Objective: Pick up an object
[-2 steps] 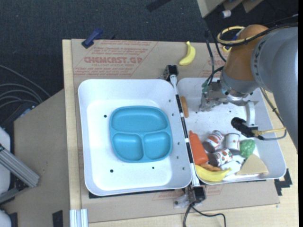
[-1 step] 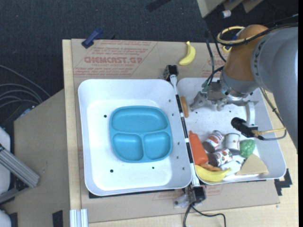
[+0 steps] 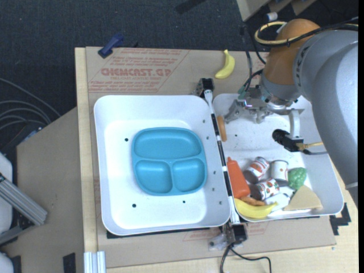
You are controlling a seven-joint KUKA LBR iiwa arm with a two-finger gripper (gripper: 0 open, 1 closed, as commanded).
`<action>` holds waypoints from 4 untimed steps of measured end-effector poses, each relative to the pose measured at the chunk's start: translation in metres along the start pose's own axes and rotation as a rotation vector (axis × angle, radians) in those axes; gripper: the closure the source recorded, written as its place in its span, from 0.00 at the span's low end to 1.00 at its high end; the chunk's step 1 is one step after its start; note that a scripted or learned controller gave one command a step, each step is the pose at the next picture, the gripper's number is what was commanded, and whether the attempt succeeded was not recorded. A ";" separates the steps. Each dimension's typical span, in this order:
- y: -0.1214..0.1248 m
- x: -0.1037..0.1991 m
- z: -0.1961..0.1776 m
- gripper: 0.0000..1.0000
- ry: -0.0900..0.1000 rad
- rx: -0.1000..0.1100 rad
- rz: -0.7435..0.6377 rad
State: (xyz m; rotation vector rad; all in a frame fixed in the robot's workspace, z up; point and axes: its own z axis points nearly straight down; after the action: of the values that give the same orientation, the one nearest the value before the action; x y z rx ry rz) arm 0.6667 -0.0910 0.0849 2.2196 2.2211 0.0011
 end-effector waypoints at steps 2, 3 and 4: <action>0.001 0.000 -0.010 0.00 -0.001 -0.002 -0.001; 0.001 0.000 -0.021 1.00 -0.002 -0.004 -0.001; 0.001 0.001 -0.021 0.00 -0.002 -0.004 -0.001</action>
State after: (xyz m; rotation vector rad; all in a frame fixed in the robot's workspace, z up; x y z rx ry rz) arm 0.6678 -0.0905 0.1054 2.2151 2.2191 0.0029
